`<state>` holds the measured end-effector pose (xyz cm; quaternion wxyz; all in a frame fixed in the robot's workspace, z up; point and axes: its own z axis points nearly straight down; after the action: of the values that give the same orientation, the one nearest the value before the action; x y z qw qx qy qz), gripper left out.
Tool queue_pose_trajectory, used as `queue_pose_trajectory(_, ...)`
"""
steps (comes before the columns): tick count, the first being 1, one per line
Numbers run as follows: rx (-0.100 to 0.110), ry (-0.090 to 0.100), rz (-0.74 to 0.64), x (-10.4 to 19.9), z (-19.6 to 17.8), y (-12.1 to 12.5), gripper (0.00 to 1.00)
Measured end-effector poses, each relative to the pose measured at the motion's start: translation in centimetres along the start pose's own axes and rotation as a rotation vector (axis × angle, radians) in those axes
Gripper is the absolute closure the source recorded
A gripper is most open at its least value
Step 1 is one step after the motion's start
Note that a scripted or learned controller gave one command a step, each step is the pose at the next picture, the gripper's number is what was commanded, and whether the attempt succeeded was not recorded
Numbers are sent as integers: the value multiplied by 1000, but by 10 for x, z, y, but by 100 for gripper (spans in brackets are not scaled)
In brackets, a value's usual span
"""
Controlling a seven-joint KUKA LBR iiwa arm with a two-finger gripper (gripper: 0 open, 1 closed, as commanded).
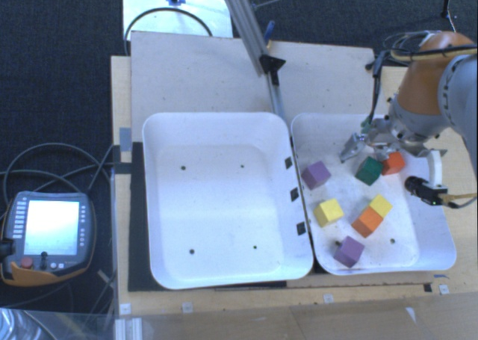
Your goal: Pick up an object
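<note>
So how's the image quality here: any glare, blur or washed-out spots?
Camera view: sharp overall; the left bin is bright and nearly washed out, the pendant screen glares white; blocks in the right bin cast soft shadows; the gripper is slightly soft.

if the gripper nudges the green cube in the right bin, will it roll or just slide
The small green cube probably slides or pivots: its flat faces give nothing to roll on. It looks rigid and likely light, so it may skid across the smooth white right bin. The red-orange block beside it could get bumped.
</note>
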<state>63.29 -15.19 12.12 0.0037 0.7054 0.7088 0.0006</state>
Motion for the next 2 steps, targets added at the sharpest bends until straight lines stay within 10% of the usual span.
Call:
queue_pose_trajectory(1, -6, 1, -2, 0, -15, 2, 100)
queue_pose_trajectory(2, -1, 3, 0, 0, -59, 5, 100)
